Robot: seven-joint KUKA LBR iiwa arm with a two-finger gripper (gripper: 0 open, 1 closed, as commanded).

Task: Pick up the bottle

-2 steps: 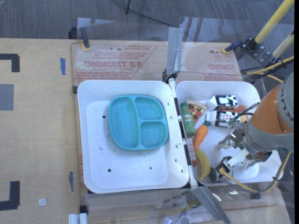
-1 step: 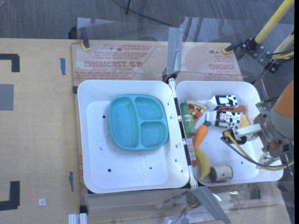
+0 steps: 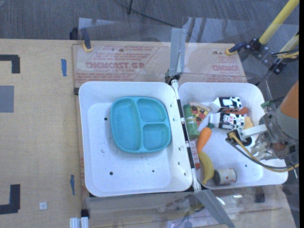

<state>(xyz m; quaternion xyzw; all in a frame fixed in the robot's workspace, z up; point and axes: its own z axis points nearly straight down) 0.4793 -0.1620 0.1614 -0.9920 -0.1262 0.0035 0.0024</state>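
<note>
A small green bottle (image 3: 191,121) lies along the left wall of the right bin (image 3: 251,91), its cap toward the back. My gripper (image 3: 264,147) hangs low over the right side of that bin, well to the right of the bottle and apart from it. A yellow cable (image 3: 240,144) loops in front of the gripper and hides part of it. Nothing shows between the gripper and the bottle but other toys.
Beside the bottle lie a pizza slice (image 3: 201,112), a carrot (image 3: 204,137) and a banana (image 3: 207,165). Two cow-patterned cartons (image 3: 229,119) sit mid-bin, and a small can (image 3: 224,175) is at the front. A teal divided plate (image 3: 141,124) rests in the left bin (image 3: 95,127).
</note>
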